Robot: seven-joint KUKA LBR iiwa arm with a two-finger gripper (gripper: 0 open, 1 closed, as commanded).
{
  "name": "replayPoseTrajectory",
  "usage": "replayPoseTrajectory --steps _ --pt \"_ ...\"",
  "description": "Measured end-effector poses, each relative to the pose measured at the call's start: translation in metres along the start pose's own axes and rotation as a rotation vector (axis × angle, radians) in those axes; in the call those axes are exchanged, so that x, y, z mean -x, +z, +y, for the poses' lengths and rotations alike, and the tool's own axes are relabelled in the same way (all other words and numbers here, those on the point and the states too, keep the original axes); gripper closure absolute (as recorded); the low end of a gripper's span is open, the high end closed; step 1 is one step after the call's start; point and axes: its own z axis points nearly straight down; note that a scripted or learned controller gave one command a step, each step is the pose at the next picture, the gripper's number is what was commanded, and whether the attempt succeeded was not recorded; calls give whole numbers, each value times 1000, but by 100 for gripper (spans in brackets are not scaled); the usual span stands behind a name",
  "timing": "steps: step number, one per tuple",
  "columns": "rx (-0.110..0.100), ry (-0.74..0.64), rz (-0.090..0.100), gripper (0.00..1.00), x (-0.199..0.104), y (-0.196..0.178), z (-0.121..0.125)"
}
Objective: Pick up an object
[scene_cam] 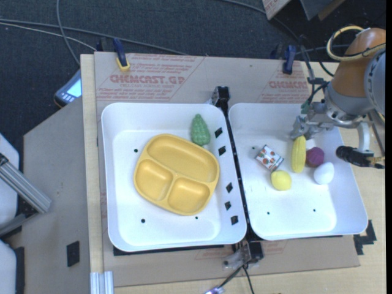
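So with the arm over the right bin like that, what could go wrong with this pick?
The tool sits just above the top of the yellow corn-like piece, near its end, so a grasp there might slip. The purple ball, white egg and yellow lemon crowd close by and could get knocked or caught.

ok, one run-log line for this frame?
hand: over right bin, above banana | grasp: none seen | right bin: banana, lemon, purple fruit, white egg
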Motion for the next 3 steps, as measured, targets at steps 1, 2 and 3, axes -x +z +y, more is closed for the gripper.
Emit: replayPoseTrajectory --steps 1,2,3 --pt "4 -1 -1 100 -8 -47 1" --pt "6 -1 -1 100 -10 -92 3" --pt "3 0 -1 100 -10 -108 4"
